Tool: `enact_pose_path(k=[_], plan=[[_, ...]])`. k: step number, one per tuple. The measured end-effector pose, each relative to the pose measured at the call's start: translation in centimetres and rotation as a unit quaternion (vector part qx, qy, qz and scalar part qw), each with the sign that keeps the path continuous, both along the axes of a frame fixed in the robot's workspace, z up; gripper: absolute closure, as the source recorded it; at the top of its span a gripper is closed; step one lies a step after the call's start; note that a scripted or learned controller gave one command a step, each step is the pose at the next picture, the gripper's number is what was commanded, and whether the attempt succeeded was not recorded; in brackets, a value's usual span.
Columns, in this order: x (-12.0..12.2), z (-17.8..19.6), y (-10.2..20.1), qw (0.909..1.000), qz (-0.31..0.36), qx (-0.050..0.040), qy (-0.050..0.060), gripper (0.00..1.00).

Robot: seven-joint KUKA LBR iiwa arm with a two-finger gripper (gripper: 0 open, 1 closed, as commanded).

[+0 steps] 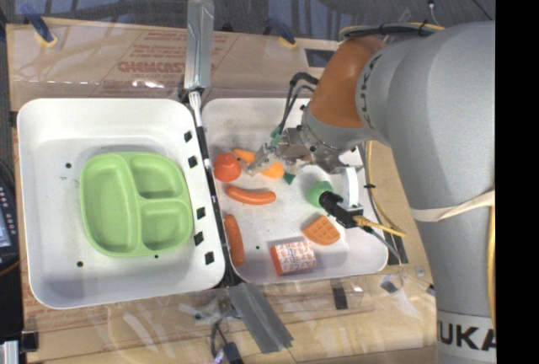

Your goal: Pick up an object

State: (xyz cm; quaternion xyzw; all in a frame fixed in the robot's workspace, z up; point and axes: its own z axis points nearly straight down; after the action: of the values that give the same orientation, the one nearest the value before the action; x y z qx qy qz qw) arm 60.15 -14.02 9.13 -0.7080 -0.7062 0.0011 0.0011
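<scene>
Jaw state: cannot tell, since the wrist and its fittings crowd the tip. Gripper (269, 155) sits low inside the right bin (253, 108), in that bin's far half, and nothing is visibly held.

All positions below are given from the gripper.
- Orange chunk (273, 171): just beside the tip on the near side. Contact cannot be judged.
- Small orange piece (244, 156): just beside the tip, view-left, lying flat on the bin floor.
- Round red-orange fruit (226, 167): near, further view-left, past the small orange piece and close to the bin's wall.
- Long red-orange sausage (250, 195): near, toward the viewer and slightly view-left, lying crosswise.
- Second sausage (233, 239): well apart, toward the viewer, lying along the bin's view-left wall.
- Green cylinder (317, 193): near, view-right and toward the viewer.
- Orange waffle (322, 230): well apart, toward the viewer and view-right.
- Red-and-white can (292, 255): farthest, toward the viewer, on its side by the near wall.
- Green divided tray (135, 202): well apart, view-left, lying in the left bin (50, 126).
</scene>
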Motion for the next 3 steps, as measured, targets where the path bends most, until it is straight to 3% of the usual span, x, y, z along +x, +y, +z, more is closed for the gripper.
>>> enact_pose_path(k=[1, 2, 3], plan=[[5.6, 0.1, 1.9, 0.9982, 0.06, 0.0003, -0.001, 0.0], [5.6, 7.3, 4.6, 0.9856, 0.169, -0.0003, -0.002, 0.0], [2.3, 2.3, 2.9, 0.9756, 0.219, -0.0031, -0.005, 0.0]])
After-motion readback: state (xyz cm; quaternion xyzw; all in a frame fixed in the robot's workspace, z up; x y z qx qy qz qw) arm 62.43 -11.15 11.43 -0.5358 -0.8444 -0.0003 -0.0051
